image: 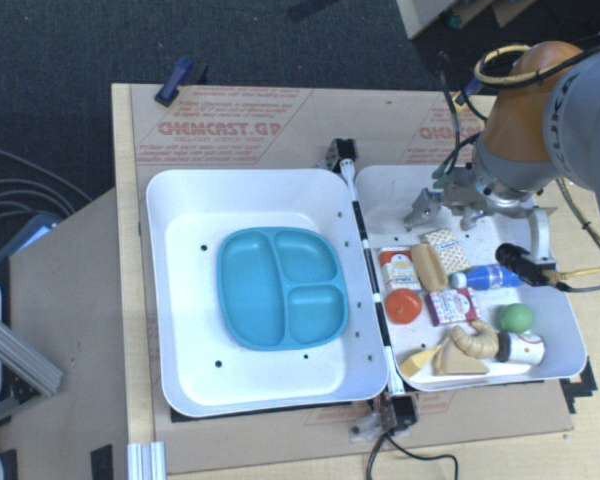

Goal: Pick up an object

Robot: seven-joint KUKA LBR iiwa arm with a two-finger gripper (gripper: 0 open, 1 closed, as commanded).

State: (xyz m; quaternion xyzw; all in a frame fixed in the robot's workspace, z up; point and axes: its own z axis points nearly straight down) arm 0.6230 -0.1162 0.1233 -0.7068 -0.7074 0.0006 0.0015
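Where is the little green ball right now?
The green ball lies in the right bin, near its right edge, just above a small white bottle and below the blue-and-white bottle.

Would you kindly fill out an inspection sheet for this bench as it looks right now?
Surface: bench covered with printed brown board, bearing two white bins.
Job's things: right bin holds toy food, including a tomato, a green ball, a blue bottle and a croissant.
Clutter: left bin holds a blue divided plate; blue clip at the bench's far edge.
Grippers: gripper over the right bin's far end; finger state unclear.
Cables: yellow and blue cables on the arm; grey cables on the floor.
Surroundings: dark carpet.
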